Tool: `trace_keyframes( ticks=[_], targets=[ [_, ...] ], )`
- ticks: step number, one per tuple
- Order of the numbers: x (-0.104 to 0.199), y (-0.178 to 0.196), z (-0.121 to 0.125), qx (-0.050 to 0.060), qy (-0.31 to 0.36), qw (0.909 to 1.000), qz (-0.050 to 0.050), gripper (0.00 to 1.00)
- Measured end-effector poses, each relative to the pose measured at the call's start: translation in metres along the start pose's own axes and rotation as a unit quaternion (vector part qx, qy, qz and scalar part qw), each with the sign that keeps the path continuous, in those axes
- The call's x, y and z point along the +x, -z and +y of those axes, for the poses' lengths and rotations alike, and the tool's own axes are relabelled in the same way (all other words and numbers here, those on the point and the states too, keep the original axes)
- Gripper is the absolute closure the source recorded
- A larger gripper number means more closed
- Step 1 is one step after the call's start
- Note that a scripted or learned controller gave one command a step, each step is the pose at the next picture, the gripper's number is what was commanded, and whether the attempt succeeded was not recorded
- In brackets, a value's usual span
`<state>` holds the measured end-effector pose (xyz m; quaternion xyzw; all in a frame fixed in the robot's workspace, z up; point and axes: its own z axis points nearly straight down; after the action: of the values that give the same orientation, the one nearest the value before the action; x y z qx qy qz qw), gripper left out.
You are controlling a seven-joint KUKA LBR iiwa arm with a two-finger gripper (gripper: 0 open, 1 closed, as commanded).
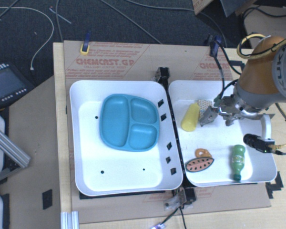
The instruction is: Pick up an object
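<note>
My gripper hangs over the upper middle of the right bin, its two fingers spread apart with nothing between them, so it is open. A yellow oblong object lies just left of the gripper, near the left finger but apart from it. Behind that finger, a small speckled pale object is partly hidden. A green bottle lies toward the front right of the bin. A watermelon-slice toy and a small orange pretzel-like piece sit at the front left.
In the left bin rests a blue divided plate. A black divider with clips runs between the bins. The arm's orange and grey wrist looms over the right bin's far right corner.
</note>
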<state>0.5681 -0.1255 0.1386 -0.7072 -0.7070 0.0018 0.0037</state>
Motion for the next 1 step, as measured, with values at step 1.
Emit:
trace_keyframes(
  ticks=[1],
  targets=[
    [0.0007, -0.0532, -0.001, 0.0, 0.0, 1.0, 0.0, 0.0]
  ],
)
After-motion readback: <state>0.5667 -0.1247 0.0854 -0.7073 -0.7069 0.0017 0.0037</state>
